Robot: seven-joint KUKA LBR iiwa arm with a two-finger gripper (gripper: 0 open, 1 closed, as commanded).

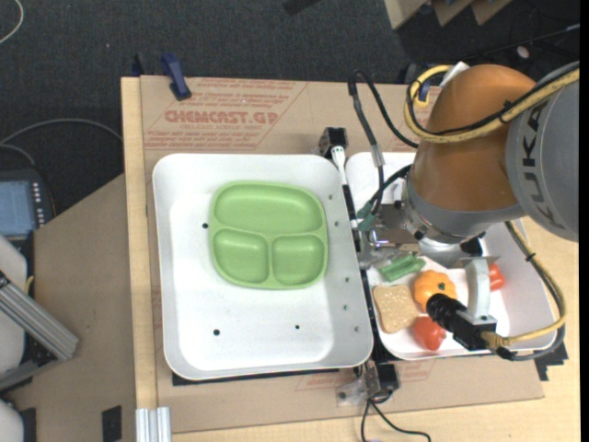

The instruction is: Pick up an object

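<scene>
Over the right bin (543, 316) the arm (479, 145) hides its gripper, above a tan bread slice (396, 308), round orange (429, 288), red piece (428, 332) and green pod (401, 268). Left bin (184, 320) holds a smooth green divided plate (269, 235); cardboard (221, 118) covers the bench over dark carpet (184, 17).

2 white bins (184, 247) (534, 311), 1 green tray (269, 233), 1 orange (431, 288)
</scene>
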